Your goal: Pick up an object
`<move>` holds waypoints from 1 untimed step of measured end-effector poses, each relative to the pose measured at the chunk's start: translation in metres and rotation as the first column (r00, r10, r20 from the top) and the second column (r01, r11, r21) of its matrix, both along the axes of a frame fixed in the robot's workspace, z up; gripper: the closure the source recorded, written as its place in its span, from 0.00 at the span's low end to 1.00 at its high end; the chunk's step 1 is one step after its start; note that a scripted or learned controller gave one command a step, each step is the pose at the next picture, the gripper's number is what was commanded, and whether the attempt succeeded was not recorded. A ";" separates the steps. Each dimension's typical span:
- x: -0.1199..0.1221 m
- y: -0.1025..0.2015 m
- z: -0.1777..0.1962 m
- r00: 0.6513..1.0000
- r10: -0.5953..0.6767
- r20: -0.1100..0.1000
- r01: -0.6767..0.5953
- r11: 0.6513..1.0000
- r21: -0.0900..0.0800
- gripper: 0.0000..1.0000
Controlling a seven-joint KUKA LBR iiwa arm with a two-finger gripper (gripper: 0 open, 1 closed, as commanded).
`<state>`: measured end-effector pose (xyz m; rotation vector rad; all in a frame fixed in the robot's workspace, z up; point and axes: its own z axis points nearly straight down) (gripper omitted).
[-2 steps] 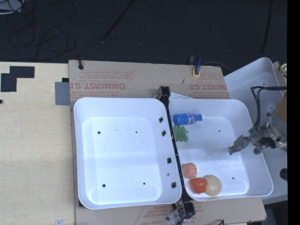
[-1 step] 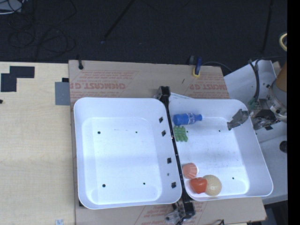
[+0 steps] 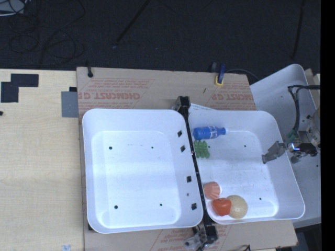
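Note:
The right bin (image 3: 282, 203) holds a blue bottle (image 3: 208, 133) lying on its side near the divider, with a small green object (image 3: 201, 150) just below it. At the bin's front left corner sit a peach-coloured ball (image 3: 212, 190), a red object (image 3: 221, 206) and a cream ball (image 3: 237, 206), all close together. My gripper (image 3: 272, 153) hangs at the bin's right rim, well to the right of every object, with nothing visibly held.
The left bin (image 3: 99, 140) lies beside the right one, parted from it by a black divider with clips (image 3: 189, 161). Both rest on a cardboard sheet (image 3: 131, 90). Arm parts and cables (image 3: 303, 140) crowd the right edge.

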<state>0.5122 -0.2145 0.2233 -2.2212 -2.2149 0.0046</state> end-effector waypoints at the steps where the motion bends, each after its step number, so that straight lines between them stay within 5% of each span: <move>1: 0.063 0.009 0.050 1.000 0.007 0.012 -0.007 1.000 -0.004 0.00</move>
